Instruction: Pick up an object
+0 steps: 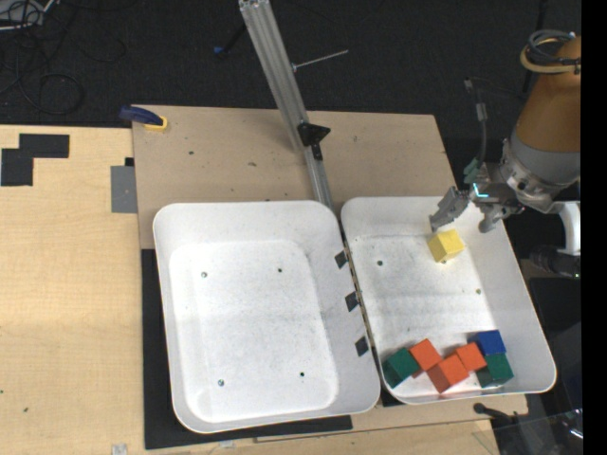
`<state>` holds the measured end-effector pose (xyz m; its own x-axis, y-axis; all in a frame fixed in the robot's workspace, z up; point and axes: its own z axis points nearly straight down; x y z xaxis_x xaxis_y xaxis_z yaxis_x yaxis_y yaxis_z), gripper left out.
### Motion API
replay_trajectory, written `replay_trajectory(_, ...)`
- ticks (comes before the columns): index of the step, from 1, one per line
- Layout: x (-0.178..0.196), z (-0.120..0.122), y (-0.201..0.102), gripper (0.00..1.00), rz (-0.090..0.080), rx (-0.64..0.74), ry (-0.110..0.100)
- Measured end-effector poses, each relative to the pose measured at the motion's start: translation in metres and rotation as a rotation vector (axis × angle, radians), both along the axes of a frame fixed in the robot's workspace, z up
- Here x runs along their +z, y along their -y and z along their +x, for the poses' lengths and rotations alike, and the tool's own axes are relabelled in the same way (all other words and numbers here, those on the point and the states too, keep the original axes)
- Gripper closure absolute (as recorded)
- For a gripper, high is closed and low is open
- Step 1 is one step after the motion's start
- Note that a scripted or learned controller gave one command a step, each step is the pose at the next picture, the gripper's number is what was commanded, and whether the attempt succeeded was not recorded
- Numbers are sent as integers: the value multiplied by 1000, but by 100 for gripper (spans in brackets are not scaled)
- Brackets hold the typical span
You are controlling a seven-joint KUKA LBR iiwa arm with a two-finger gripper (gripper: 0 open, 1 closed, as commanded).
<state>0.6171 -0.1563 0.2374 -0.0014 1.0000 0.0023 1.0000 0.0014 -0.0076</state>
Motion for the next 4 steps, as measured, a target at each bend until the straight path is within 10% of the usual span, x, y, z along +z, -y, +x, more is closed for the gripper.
replay_trajectory(1,2,1,0,0,-1,1,4)
replay_trajectory(3,-107,15,-3,0,0,3,-2)
replay_trajectory(4,-118,21,0,0,-8,0,26)
